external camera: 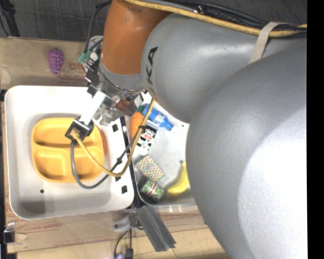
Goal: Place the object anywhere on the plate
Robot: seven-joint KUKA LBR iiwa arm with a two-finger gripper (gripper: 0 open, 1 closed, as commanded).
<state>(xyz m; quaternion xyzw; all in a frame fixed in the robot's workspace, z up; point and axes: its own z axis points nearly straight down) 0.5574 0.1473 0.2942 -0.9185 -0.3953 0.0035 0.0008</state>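
Observation:
A yellow divided plate (54, 150) lies in the left white bin (21, 198). My gripper (117, 106) hangs below the orange wrist band, over the wall between the two bins and just past the plate's right rim. An orange object (135, 121) shows right beside the gripper, at the left edge of the right bin; whether it is between the fingers is hidden by the wrist. The big grey arm covers most of the right bin.
The right bin (179, 139) holds a blue packet (161, 120), a black-and-white box (146, 139), a patterned box (150, 169), a green can (151, 189) and a banana (179, 183). A purple grape bunch (55, 60) lies on the bench beyond the left bin.

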